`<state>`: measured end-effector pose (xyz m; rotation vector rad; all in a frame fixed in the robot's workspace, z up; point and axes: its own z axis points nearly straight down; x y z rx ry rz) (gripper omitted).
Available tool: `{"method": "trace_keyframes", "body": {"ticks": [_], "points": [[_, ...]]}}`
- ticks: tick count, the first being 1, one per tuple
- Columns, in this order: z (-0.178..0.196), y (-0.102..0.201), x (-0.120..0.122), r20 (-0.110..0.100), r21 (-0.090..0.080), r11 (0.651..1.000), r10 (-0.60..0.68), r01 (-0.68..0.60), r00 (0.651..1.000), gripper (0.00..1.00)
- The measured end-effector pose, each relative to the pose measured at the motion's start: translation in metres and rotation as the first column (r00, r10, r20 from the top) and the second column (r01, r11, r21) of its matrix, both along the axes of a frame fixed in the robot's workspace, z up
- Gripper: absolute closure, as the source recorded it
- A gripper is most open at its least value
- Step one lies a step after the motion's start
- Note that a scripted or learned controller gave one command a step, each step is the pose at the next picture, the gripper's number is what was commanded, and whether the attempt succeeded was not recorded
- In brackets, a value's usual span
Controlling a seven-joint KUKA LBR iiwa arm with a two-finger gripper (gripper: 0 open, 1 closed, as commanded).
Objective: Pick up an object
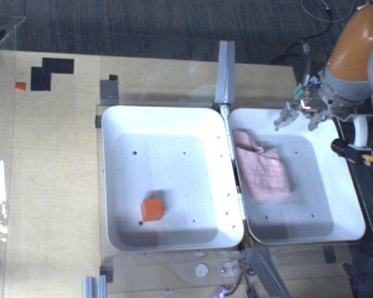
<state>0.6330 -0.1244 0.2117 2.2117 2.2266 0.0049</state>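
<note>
From my remote seat: gripper point(298, 118) hangs over the far-right corner of the right bin point(345, 185), fingers point(285, 118) spread apart w/ nothing between them. Arm comes in from the right, orange band point(355, 39) partly cut off by the frame's edge.

Pick candidates: pink cloth point(262, 171) lies crumpled in the right bin, against its left wall, running from the far-left corner toward the middle. It sits below and left of the gripper, apart from it, no contact. Orange block point(152, 209) is in the left bin point(118, 166), near the front edge, left of centre, well apart from the gripper w/ the divider btwn bins in the way.

Hard to read: fingertips are small and blurry against the bin rim, so the gap looks wide but I'd say prob open rather than certain.

Count: 2 bins, 1 cloth, 1 block, 1 gripper.
</note>
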Motion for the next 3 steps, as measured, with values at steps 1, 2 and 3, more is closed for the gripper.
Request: {"method": "trace_keyframes", "body": {"ticks": [1, 2, 3], "points": [[-0.114, -0.008, -0.01, 0.005, -0.003, 0.977, 0.214, -0.214, 0.977, 0.0], [-0.122, 0.017, -0.053, 0.009, -0.006, 0.965, 0.261, -0.261, 0.965, 0.0], [-0.121, 0.025, -0.095, 0.011, -0.012, 0.867, 0.498, -0.498, 0.867, 0.0]]}}
